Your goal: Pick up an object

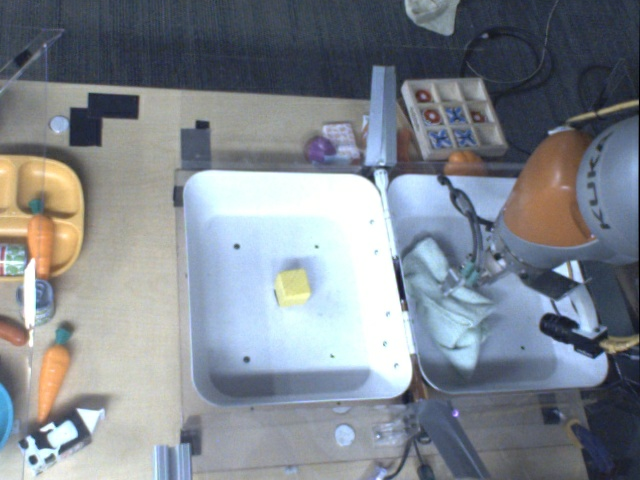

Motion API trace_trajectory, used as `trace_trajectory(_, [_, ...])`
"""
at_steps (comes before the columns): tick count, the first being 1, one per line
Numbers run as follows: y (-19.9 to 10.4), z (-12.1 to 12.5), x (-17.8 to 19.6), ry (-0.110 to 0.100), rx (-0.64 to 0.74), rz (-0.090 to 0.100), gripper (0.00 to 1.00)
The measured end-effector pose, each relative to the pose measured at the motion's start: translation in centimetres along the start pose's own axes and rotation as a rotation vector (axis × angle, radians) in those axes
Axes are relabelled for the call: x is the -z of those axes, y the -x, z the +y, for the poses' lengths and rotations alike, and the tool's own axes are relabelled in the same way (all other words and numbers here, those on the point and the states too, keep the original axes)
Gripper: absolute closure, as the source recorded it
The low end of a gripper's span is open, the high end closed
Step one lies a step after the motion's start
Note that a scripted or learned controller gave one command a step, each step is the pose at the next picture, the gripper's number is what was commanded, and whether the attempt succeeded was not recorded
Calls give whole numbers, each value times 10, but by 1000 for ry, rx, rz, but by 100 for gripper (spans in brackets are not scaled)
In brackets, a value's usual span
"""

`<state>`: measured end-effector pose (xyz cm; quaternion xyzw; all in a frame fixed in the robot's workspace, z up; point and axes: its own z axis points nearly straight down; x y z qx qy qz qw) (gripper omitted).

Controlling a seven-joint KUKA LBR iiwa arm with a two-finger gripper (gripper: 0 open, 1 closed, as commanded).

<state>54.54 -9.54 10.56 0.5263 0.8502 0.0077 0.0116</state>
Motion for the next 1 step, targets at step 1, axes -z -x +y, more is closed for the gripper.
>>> trace_trajectory(1, [0,0,0,0,0,-1,0])
